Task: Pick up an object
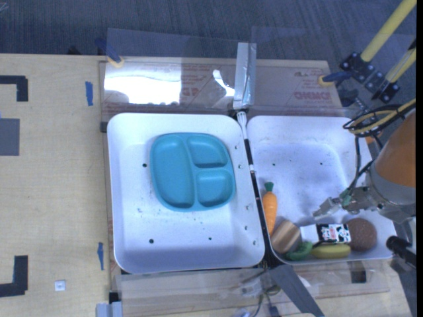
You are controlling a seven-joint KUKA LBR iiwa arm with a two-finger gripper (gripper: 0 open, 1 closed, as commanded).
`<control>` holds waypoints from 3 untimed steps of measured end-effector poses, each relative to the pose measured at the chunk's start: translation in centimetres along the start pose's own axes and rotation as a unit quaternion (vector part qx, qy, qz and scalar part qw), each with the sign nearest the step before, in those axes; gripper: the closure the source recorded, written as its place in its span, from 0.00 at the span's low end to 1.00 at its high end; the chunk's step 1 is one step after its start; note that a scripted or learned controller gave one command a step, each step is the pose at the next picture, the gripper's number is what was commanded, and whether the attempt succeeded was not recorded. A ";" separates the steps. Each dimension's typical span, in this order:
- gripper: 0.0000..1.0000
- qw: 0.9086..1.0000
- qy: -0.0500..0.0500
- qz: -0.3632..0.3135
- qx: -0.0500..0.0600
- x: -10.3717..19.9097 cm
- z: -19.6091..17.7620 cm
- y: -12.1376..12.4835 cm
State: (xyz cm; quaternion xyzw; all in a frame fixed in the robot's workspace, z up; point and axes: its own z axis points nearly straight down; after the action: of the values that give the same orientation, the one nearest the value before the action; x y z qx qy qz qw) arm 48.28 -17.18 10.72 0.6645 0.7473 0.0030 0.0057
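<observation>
**Arm low over right bin, nothing seen in the gripper**

We saw the bench (53, 177) carrying two white bins side by side. Left bin (125, 230) held a blue divided plate (193, 170), sitting flat near the bin's middle. Right bin (297, 157) had its objects bunched along the near edge. The arm (400, 164) came in from the right, orange band over the bin's right rim. The gripper (340, 203) sat low over the right bin, just above the object cluster, not clearly touching any of it. We couldn't tell if the jaws were spread or closed; nothing was visible between them.

Candidate pick objects, all in the right bin:
- brown round item (361, 235), near-right corner
- tan round item (285, 235), against the divider side
- carrot (269, 207), upright along the left wall, green top up
- yellow banana-like piece (330, 250), on the near edge
- small black-and-white box (332, 233), between the two round items
- green piece (299, 251), just beside the tan item
</observation>
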 end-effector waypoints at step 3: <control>0.00 0.993 0.003 -0.116 0.004 2.7 2.2 17.9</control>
State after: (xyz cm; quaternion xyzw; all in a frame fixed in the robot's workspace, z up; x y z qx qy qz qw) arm 65.80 -12.37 8.71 0.5733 0.8194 0.0009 0.0012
